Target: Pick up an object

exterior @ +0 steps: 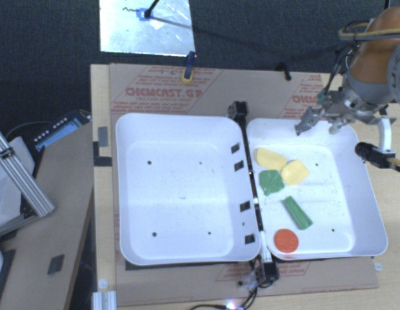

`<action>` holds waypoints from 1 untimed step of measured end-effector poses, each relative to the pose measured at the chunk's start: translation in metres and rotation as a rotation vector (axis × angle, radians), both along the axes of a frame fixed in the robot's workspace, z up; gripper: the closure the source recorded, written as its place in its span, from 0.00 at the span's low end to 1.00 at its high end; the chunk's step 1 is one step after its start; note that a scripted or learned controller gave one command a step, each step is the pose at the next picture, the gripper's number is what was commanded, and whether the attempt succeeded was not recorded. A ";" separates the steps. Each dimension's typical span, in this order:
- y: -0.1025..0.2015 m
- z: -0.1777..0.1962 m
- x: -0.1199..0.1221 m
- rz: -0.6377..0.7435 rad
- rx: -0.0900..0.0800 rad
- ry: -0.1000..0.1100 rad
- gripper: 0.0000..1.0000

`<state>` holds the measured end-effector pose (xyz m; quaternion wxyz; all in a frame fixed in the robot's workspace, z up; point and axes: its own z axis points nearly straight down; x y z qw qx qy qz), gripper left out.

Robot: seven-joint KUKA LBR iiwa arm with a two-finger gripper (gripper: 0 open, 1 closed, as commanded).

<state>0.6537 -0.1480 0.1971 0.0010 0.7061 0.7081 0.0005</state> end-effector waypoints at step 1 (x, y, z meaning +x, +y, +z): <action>0.041 -0.086 -0.086 -0.001 0.005 0.013 0.00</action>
